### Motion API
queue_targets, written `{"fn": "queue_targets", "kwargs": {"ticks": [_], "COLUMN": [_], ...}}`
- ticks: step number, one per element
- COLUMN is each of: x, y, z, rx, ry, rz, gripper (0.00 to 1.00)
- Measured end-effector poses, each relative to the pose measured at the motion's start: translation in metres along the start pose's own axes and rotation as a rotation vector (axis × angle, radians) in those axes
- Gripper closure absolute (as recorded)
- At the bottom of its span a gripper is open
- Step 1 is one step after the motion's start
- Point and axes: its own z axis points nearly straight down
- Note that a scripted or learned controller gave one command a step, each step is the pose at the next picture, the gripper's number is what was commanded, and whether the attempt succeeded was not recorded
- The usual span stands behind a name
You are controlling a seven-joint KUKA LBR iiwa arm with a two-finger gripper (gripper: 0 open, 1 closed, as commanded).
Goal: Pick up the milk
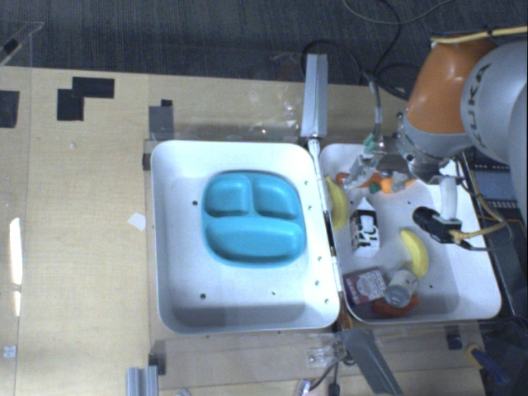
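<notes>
Reaching in from the right, the grey arm [487, 81] bends down over the right bin [483, 291], its tool [371, 167] at the far rim, grip state impossible to tell, while the milk [364, 229] lies just below near the bin's left wall.

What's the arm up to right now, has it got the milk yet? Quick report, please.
Gripper low over right bin's far end, nothing seen held. Milk lying mid-bin, untouched. Bananas flank it.
</notes>
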Motion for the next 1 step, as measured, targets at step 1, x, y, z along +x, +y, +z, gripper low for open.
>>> {"fn": "queue_targets", "kwargs": {"ticks": [1], "x": [-0.0389], "y": [-0.0538], "z": [0.0955], "rx": [-0.010], "ry": [0.000], "rz": [0.078], "gripper": [0.00]}}
